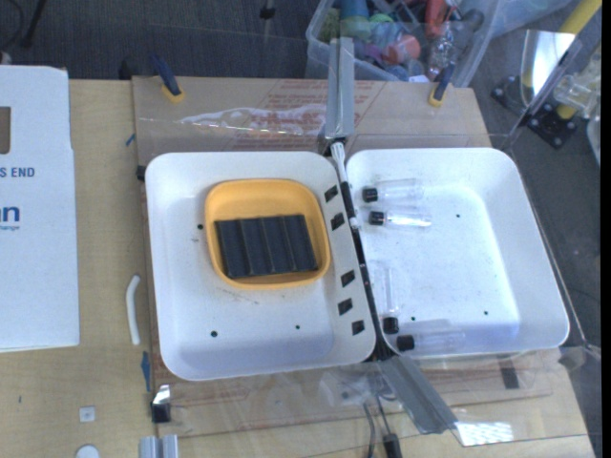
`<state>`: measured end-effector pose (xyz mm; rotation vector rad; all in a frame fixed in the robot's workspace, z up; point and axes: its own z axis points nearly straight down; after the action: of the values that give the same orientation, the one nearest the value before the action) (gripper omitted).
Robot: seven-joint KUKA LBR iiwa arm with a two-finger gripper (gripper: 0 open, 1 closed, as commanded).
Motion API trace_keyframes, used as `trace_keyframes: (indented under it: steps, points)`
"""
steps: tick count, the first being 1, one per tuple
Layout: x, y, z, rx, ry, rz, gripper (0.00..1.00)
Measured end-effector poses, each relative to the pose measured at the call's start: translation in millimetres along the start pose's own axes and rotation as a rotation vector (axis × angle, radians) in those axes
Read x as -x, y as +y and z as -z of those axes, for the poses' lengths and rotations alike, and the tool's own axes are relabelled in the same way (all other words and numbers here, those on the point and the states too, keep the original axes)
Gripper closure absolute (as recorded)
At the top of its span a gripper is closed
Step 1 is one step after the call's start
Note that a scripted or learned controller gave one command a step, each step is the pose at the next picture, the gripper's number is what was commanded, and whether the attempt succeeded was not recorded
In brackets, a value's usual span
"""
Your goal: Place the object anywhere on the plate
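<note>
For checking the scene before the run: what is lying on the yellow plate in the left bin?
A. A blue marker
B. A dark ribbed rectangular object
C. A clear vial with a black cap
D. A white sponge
B: a dark ribbed rectangular object lies flat on the yellow plate in the left bin, while the clear vials with black caps lie in the right bin.

The arm's colours, shapes, cables and markings could not be told from this view, which looked down on the bench [95, 370], left bin [248, 351] and right bin [477, 256].
</note>
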<state>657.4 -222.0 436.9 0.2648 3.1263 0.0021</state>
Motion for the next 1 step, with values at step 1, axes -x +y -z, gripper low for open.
trace_keyframes:
  steps: [1]
  points:
    - [5.8,1.5,-0.3,-0.001,-0.005,0.087,1.00]
